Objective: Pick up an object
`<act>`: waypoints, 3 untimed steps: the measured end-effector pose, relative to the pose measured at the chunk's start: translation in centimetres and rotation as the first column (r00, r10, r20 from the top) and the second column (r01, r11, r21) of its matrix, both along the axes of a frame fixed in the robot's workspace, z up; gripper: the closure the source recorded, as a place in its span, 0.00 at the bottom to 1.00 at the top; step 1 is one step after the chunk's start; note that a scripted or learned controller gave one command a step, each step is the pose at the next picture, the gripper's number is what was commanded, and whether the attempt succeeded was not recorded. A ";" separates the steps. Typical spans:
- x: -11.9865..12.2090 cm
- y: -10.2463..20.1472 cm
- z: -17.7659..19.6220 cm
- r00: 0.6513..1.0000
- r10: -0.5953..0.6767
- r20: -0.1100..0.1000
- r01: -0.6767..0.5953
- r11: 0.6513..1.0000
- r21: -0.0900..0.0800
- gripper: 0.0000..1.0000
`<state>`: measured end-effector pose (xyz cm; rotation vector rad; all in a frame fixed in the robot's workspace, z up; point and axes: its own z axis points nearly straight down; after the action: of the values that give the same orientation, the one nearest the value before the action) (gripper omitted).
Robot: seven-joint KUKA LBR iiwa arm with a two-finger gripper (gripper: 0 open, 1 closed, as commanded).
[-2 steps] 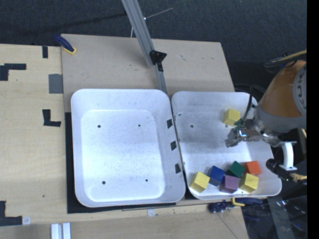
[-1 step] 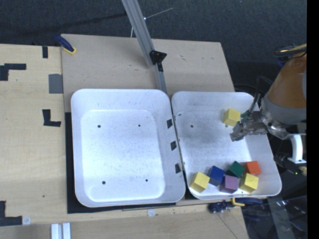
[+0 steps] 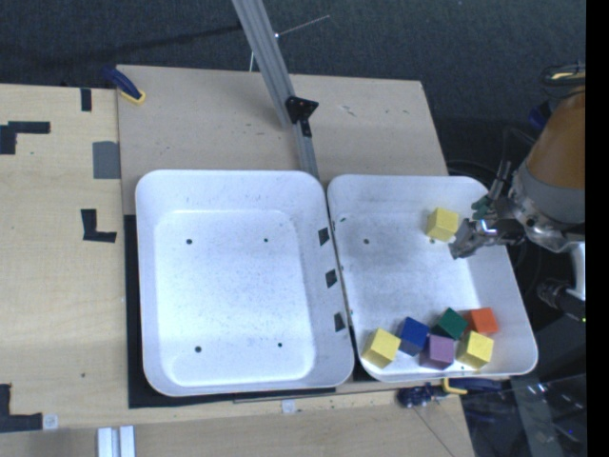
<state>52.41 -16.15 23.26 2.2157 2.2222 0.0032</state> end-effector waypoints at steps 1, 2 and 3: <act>0.8 5.5 0.9 1.000 0.005 -0.003 -0.005 1.000 0.003 1.00; 2.1 11.1 1.7 1.000 0.004 -0.005 -0.004 1.000 0.003 1.00; 2.9 16.7 2.2 1.000 0.005 -0.005 -0.005 1.000 0.003 1.00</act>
<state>55.28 0.59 25.50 2.2140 2.2316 0.0012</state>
